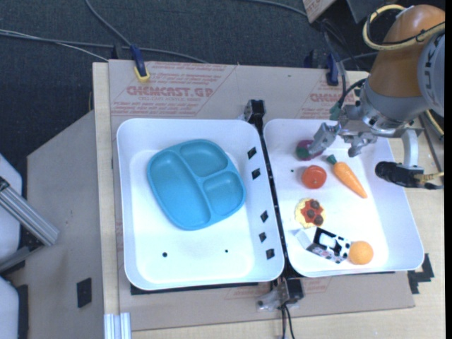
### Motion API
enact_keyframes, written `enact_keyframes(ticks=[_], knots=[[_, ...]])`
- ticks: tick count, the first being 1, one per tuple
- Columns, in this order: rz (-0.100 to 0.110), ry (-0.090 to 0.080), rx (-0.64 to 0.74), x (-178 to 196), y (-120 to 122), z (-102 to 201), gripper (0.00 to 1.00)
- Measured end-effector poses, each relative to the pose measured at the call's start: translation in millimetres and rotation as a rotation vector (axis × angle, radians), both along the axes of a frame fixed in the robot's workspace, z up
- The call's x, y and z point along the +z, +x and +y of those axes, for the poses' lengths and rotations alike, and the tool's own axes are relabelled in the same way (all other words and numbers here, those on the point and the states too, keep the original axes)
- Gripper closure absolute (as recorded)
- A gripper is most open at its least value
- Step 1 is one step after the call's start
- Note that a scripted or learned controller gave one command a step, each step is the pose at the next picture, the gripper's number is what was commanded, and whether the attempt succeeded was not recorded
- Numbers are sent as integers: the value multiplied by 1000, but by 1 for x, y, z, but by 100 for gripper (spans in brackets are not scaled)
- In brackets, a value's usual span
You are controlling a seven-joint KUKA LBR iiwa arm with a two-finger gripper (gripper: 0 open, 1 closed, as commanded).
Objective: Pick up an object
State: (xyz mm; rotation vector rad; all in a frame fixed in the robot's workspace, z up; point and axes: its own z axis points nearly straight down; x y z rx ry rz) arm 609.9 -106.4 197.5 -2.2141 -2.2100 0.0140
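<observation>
The gripper (pixel 340 138) is hanging spread apart, grasping nothing. The carrot (pixel 349 178) is lying just below it, its long axis slanting down-right.

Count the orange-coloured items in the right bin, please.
2. The carrot lies near the bin's far right part, beside the tomato. The orange ball sits at the near edge. The tool may hide others.

A blue tray (pixel 196 183) is seen in the left bin (pixel 134 246), frame centre-left. Cables (pixel 106 20) are draped across the dark floor (pixel 42 76) at upper left.
</observation>
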Motion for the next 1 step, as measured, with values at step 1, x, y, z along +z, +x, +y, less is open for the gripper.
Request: enact_keyframes(ticks=[1], knots=[[-15,-2,3,8,3,0,0]])
